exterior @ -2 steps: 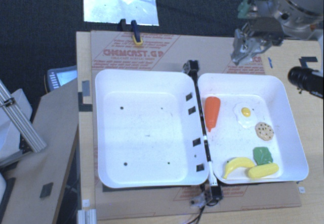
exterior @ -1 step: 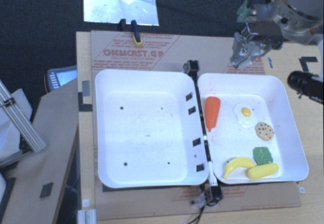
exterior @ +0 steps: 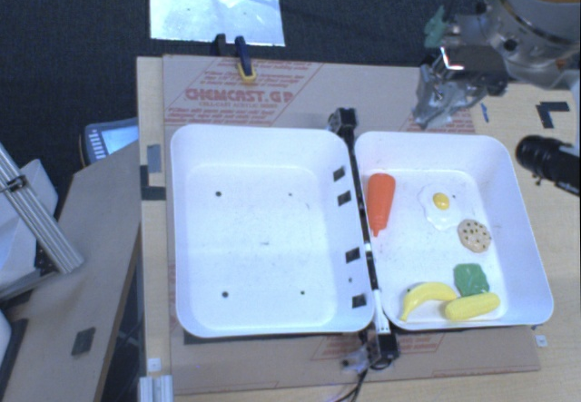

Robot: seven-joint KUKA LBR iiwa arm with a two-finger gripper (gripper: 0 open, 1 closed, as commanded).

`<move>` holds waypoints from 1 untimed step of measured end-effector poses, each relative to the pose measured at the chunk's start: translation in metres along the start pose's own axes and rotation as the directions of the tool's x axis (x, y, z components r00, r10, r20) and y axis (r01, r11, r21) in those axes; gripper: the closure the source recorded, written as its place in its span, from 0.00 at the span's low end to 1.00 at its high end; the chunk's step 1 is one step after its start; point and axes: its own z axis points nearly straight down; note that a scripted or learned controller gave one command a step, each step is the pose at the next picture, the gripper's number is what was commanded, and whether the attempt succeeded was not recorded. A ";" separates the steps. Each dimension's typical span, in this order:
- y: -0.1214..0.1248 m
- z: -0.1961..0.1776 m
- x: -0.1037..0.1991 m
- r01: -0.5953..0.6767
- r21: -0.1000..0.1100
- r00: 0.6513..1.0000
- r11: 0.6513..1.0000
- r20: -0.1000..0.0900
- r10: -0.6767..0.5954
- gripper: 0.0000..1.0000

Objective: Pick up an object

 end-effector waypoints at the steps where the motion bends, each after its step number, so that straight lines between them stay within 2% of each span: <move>1: -0.006 0.000 0.002 0.000 0.000 1.000 1.000 0.000 0.000 1.00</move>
